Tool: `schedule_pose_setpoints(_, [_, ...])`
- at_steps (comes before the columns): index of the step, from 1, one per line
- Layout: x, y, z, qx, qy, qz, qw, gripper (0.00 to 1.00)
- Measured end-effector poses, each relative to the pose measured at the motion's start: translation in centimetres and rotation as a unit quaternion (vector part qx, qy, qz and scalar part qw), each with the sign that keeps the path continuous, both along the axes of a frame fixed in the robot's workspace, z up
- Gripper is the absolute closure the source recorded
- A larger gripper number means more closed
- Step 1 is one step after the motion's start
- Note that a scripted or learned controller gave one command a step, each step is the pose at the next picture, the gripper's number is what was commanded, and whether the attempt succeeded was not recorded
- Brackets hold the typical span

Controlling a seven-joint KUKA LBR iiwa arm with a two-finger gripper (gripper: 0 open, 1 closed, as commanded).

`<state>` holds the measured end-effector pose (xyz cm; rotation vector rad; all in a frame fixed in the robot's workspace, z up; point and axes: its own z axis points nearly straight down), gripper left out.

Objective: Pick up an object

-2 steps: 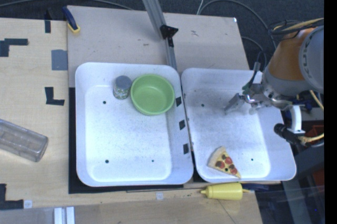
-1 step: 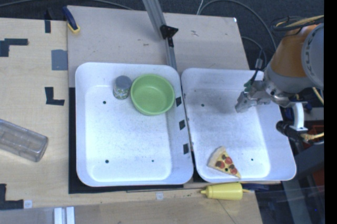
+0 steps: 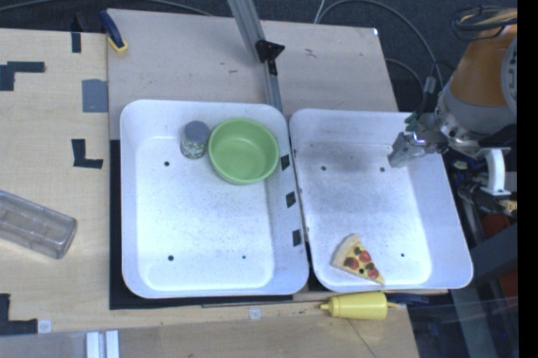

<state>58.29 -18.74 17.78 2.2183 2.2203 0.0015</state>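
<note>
The gripper hangs over the upper right part of the right bin, at about three o'clock of the whole view, with the grey arm and its orange band behind it at the right edge. Its metal fingers are small and blurred here, so I cannot tell whether they stand apart or together; nothing shows between them.

The right bin, a shallow white tray with rounded corners and a speckled floor, holds one thing: a wedge-shaped toy pizza slice, tan with red spots, lying near the bin's six o'clock edge, well apart from the gripper.

The left bin, of the same make, holds two things near its twelve o'clock side: one round green bowl, smooth and plastic-looking, and one small grey-topped jar, just beside the bowl at its nine o'clock, possibly touching.

Outside the bins, one yellow bottle lies on its side just below the right bin, and one clear ribbed container lies on the bench at nine o'clock.
</note>
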Motion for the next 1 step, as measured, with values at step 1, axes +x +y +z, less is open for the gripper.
schedule_pose_setpoints(1, [1.02,-0.40,5.66,-0.0004,-0.001,0.000,1.0000,1.00])
